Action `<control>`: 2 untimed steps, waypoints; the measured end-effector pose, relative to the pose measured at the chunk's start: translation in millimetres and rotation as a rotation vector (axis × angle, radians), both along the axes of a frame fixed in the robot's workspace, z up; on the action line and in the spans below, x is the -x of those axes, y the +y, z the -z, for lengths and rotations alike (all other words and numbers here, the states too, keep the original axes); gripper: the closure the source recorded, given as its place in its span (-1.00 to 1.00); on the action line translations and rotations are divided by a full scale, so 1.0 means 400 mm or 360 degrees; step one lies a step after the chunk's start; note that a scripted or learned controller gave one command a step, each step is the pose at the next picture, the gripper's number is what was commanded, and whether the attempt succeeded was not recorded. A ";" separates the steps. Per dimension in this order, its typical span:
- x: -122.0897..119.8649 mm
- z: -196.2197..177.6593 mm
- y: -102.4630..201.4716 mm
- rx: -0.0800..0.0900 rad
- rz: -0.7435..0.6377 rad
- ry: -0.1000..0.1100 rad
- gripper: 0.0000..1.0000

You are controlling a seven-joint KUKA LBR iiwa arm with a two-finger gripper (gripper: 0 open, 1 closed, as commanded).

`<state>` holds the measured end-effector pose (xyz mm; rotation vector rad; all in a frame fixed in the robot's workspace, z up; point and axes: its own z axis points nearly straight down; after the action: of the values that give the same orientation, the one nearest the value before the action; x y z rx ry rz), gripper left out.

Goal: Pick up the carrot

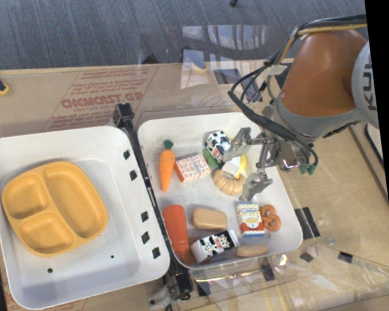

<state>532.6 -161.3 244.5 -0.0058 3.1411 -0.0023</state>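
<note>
"CHEMCAST GP" (red print), cardboard sheet (95,93)

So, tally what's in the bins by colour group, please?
Orange or red: 3: orange carrot, long red-orange sausage, small pretzel
Tan bread-like: 3
Printed cartons and packets: 4
Yellow: 2: compartment tray, wedge
Total: 12

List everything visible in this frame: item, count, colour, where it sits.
tray: 1, yellow, three compartments, left bin
carrot: 1, orange with green top, right bin, upper left
sausage: 1, red-orange, right bin, lower left
small box: 1, red and white, beside carrot
croissant: 1, tan, bin centre
bread loaf: 1, tan, lower centre
cow-print cartons: 2, black and white
pretzel: 1, orange-brown, lower right
bins: 2, white
arm: 1, grey and orange
pincer: 1, metal, open, over right bin
</note>
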 end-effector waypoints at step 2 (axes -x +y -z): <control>-0.286 0.390 0.146 -0.0004 0.0060 0.0007 -1.00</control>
<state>647.2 -102.9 88.7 0.0536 3.1453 0.0018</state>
